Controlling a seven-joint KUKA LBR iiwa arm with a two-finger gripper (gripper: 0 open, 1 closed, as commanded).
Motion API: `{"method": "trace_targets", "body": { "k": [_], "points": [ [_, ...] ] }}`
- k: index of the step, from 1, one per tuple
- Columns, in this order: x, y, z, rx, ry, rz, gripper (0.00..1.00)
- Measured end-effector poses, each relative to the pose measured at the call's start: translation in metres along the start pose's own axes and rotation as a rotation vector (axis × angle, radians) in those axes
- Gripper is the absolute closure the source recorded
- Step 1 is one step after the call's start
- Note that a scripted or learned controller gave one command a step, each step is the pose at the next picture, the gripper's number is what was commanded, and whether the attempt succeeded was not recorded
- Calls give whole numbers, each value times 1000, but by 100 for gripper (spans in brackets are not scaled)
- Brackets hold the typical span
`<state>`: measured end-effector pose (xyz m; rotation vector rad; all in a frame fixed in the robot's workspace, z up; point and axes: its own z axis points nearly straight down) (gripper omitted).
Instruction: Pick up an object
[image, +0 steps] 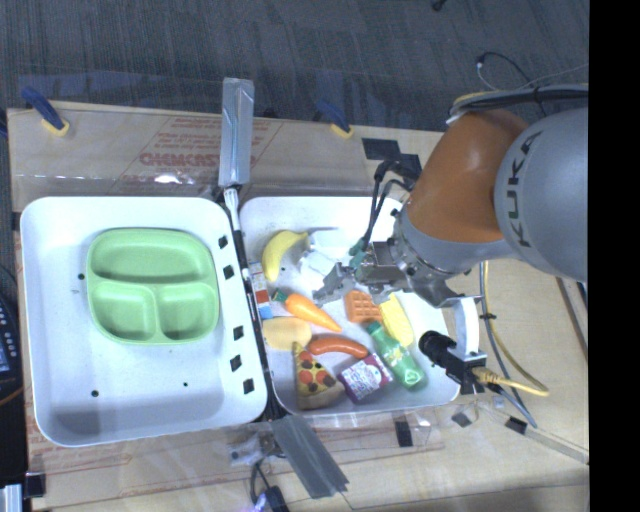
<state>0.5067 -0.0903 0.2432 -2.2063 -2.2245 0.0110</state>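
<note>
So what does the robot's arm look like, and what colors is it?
The arm is big, round and grey, with a wide orange band and dark KUKA letters. Black cables run along it toward the metal gripper, and a yellow cable hangs nearby.

The arm (540, 190) bears dark letters reading "KUKA" on its grey casing, and faint red print along the bench's (150, 150) far edge is too blurred to read.

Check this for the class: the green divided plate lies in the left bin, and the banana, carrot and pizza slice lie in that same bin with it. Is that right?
Not quite. The camera view shows the green divided plate in the left bin, but the banana, carrot and pizza slice lie in the right bin.
</note>
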Motion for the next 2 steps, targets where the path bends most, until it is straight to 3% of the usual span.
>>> {"method": "trace_targets", "body": {
  "k": [1,2],
  "points": [
    [0,50,115,3,1,-211,0],
    [-15,54,154,-3,0,-262,0]
  ]
}}
